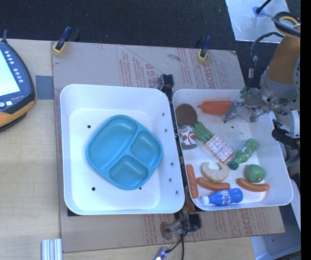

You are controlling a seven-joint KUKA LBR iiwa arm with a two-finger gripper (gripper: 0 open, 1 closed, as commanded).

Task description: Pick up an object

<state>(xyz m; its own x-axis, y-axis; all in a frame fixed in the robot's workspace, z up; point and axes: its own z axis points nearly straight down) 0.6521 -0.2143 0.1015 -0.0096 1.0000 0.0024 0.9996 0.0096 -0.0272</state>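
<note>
Orange and grey plastic is seen at the far left, where a control pendant [1,91] with a pale screen lies on the wooden bench [20,172]. A brown cardboard sheet [128,64] is fixed to the bench by two blue and yellow clamps [63,39] at its far edge.

On the sheet, the left white bin [68,145] is placed. A blue divided plate [124,151] lies inside it, a little turned, with three compartments.

The right white bin [282,161] is set just beside it. Along its left wall a brown round object [186,113], a small can [186,137] and a thin sausage [192,181] are found. Near the far wall an orange carrot [216,108] lies. In the middle, a green toy [202,132], a red and white patterned packet [219,148] and a pale bitten piece [214,171] are seen, with a second sausage [213,186] touching that piece. At the near wall a blue and white bottle [223,198] lies on its side. More to the right, a green bottle [244,151], a green apple [255,173] and a third sausage [252,186] are seen.

The gripper [246,114] is held over the far right part of this bin, just right of the carrot. Its fingers [233,112] are spread apart and nothing is seen between them. The arm [283,64] with its orange band rises behind it at the right.
</note>
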